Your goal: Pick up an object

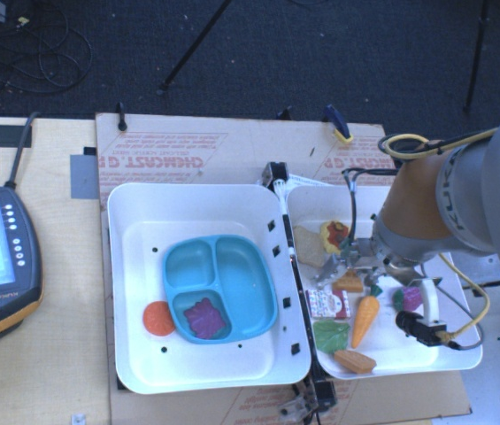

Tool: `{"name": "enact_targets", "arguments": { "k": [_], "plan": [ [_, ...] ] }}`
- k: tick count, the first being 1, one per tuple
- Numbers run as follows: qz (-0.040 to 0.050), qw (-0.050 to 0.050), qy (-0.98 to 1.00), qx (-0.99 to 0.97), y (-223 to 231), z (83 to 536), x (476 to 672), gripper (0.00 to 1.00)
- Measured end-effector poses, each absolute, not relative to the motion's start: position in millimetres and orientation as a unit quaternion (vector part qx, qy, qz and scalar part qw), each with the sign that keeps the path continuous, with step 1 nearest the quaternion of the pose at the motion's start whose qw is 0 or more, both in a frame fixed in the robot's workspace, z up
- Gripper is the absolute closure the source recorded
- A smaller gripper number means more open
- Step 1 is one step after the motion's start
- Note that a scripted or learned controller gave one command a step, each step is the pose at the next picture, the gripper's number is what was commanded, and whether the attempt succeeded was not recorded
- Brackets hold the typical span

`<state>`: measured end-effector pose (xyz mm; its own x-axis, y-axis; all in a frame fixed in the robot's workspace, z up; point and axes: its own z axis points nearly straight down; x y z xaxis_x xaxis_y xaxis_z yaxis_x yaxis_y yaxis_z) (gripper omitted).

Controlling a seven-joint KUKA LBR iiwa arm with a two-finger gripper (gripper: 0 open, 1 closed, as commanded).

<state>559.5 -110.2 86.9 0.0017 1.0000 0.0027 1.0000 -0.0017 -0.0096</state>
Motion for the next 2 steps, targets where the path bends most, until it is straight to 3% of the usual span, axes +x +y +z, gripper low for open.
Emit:
{"name": "enact_targets", "arguments": {
  "k": [1, 2],
  "plan": [
    [-0.0011, -0.001, -0.708, -0.706, -97, 88, 647.1, 0.0],
    [0.0005, 0.001, -0.708, -0.706, -98, 99, 644.1, 1.0]
  ]
}}
